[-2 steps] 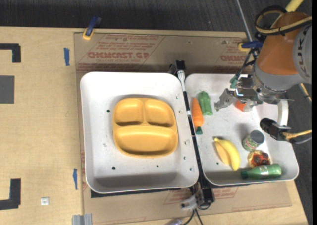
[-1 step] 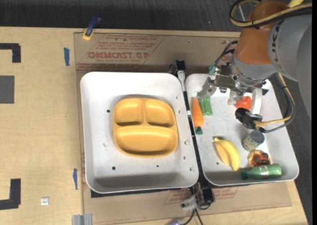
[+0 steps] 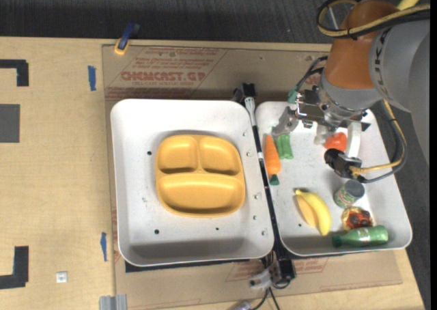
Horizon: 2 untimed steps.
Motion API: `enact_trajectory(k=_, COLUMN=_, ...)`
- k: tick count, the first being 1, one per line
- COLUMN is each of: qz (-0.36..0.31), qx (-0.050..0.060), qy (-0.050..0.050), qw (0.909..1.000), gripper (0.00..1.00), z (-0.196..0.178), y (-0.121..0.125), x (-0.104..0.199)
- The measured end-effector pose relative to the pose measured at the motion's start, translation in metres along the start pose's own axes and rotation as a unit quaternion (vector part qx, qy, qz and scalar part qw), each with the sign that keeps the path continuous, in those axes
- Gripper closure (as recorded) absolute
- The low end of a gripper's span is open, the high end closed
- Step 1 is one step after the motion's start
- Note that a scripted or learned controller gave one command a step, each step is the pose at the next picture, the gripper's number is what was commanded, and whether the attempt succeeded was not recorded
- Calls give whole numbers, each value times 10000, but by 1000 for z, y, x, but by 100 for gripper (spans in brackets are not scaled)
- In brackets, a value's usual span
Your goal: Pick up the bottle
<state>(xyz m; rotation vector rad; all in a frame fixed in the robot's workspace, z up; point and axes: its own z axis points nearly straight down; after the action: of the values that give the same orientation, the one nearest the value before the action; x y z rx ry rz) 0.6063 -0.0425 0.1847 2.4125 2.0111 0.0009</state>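
Note:
The bottle (image 3: pixel 362 235) is green and lies on its side along the front edge of the right bin (image 3: pixel 392 186), cap pointing left. My gripper (image 3: pixel 317 134) hangs over the back part of that bin, well behind the bottle. It is open with its fingers (image 3: pixel 282 125) spread wide and nothing held between them. A small red-orange object (image 3: pixel 336 142) lies under the gripper, close to its right finger.
The right bin also holds a carrot (image 3: pixel 272 157), a green piece (image 3: pixel 284 147), a banana (image 3: pixel 313 210), a small can (image 3: pixel 349 193) and a red-yellow item (image 3: pixel 357 218) just behind the bottle. A yellow divided plate (image 3: pixel 201 173) sits in the left bin (image 3: pixel 130 165).

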Motion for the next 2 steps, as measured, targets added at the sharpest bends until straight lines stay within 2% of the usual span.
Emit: enact_trajectory(k=2, qz=0, qx=0, qy=0, qw=10000, gripper=0, z=0, y=0, x=0)
